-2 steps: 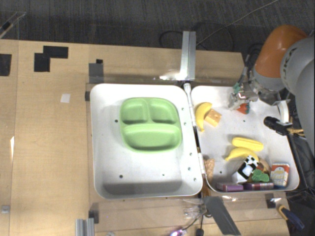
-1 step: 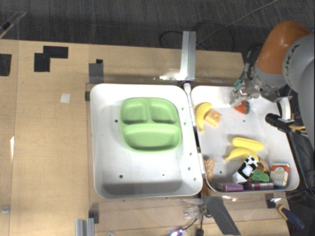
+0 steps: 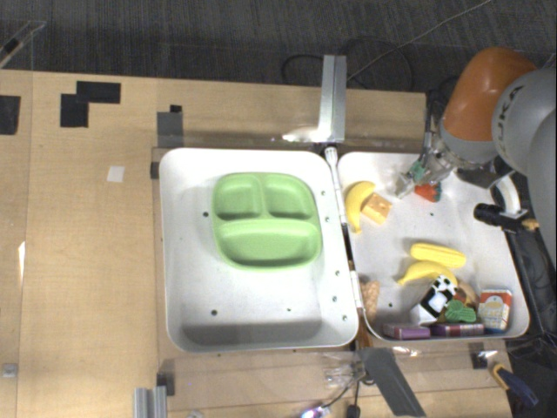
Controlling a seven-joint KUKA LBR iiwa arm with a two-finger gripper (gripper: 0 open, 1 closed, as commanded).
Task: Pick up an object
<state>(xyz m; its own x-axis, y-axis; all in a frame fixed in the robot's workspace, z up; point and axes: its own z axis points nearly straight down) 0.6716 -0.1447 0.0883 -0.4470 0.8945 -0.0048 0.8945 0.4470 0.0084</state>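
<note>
Camera view | gripper (image 3: 418,179) low in the right bin (image 3: 383,307), at its back, on a small red and green toy (image 3: 426,188) | can't tell if it grips the toy | risk: toy slips out on the lift, since the hold looks weak | bananas (image 3: 432,261) lie nearer the bin's front
</note>
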